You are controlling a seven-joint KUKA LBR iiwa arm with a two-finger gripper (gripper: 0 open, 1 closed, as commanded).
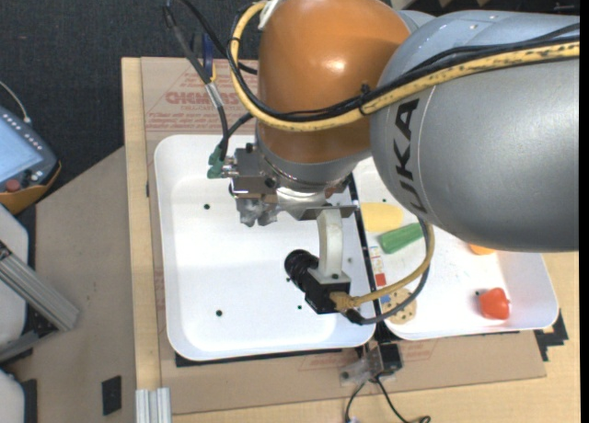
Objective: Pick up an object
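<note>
Looming nearest the lens, the orange band [317,53] of the grey arm [497,136] is hanging above the bins' far side, while the gripper [254,202] beneath it is hovering over the far part of the left bin [207,269]. Whether the gripper is wide or closed cannot be told from this angle. Candidates for lifting are lying in the right bin [451,294]: a green piece [402,239] is touching a yellow piece [380,217] close to the dividing rim, and a small red piece [494,303] is sitting alone near the front right corner. That red piece is looking light, rigid and probably smooth-skinned, so a grip across its middle is appearing safest. Bare floor is lying on most sides of it, whereas the green and yellow pair are crowding each other and the rim, leaving little room for a clean descent.
</note>
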